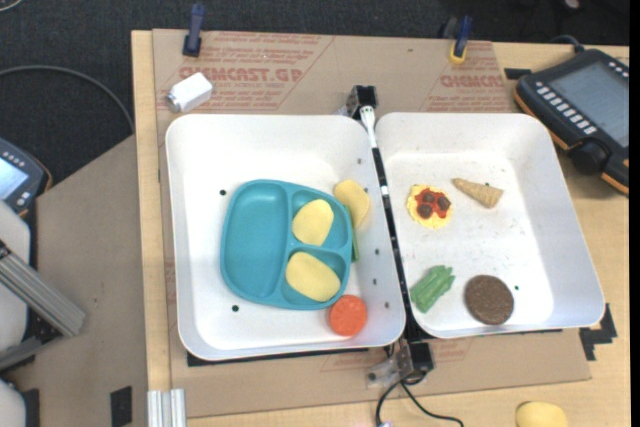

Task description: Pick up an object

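Toy foods sit in two white bins, and we see no gripper to tell about. Left bin point(200, 215): a blue tray point(255, 245) with two yellow pieces, an orange ball point(349, 315) beside it. Right bin point(540, 215): tiny pizza point(430, 206), brown cookie point(489, 299), green beans point(432, 287).

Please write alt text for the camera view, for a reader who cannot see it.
Two white bins sit side by side: the left bin holds a teal tray with yellow pieces and an orange ball; the right bin holds small toy foods.
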Controlling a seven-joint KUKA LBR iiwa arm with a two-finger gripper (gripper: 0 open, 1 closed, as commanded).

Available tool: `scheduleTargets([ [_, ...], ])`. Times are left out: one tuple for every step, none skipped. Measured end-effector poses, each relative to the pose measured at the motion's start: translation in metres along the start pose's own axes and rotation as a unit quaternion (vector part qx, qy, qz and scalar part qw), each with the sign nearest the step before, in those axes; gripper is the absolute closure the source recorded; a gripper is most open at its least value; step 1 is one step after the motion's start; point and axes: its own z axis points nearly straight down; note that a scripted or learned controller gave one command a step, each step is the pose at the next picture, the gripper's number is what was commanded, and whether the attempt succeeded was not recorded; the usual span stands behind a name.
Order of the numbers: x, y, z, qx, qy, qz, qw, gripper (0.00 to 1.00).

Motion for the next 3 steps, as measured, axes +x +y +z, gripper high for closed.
scheduleTargets([
  [0.060,-0.001,0.122,0.008,0.006,-0.006,0.9999,1.00],
  [0.092,0.001,-0.008,-0.007,0.001,-0.006,1.0000,1.00],
  [0.234,-0.002,0.078,0.007,0.004,-0.012,0.9999,1.00],
])
